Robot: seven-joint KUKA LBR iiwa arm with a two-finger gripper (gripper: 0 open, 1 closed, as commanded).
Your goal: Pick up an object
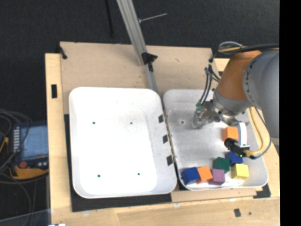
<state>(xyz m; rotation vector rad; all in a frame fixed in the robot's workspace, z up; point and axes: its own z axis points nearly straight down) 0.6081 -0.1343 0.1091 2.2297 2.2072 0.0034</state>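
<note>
Claw (200,120) sits low over the right bin's (188,98) upper middle, tips down near the bin floor. I cannot tell how it is set; it reads as a blurred grey cluster. Nothing visible in its grip.

Block count in the right bin, seven that I can make out: two orange, two blue, one green, one purple, one yellow. One orange block (230,133) lies just right of the claw, partly under the wrist hardware. A dark blue block (235,157) sits below it, with the green block (221,164) just left of that and the yellow block (240,171) near the right wall. Along the near wall runs a tight row: blue block (190,174), orange block (205,173), purple block (218,175), touching or nearly so.

Open room: the right bin's left half and upper floor are bare white. The blocks crowd the near right corner against the walls. Left bin (115,140) lies just beside, across the divider.

Arm (244,81) enters from the right, orange band above the wrist, bent steeply down, cables looping alongside. Bench (99,62) shows brown board beyond the bins.
</note>
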